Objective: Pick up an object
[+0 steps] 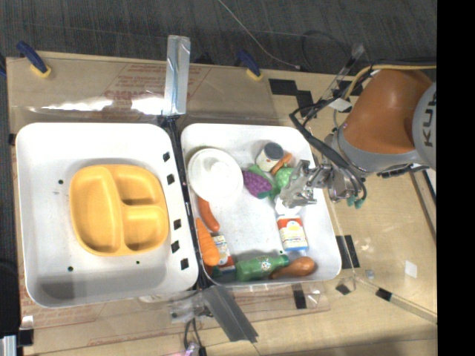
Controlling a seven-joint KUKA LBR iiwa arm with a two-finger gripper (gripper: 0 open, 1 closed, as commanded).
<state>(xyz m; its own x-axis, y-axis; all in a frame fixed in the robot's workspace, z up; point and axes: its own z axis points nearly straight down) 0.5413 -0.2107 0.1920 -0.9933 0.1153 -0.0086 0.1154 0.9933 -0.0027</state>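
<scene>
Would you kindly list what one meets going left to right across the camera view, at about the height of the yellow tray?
Yellow divided plastic tray in the left white bin → round white bowl in the right white bin → purple toy grape bunch → metal two-finger gripper → the arm's orange band.

The arm [386, 121] is grey with a broad, rounded orange band above the wrist. Black cables loop around it, and its end effector [297, 188] is bare silvery metal.
</scene>
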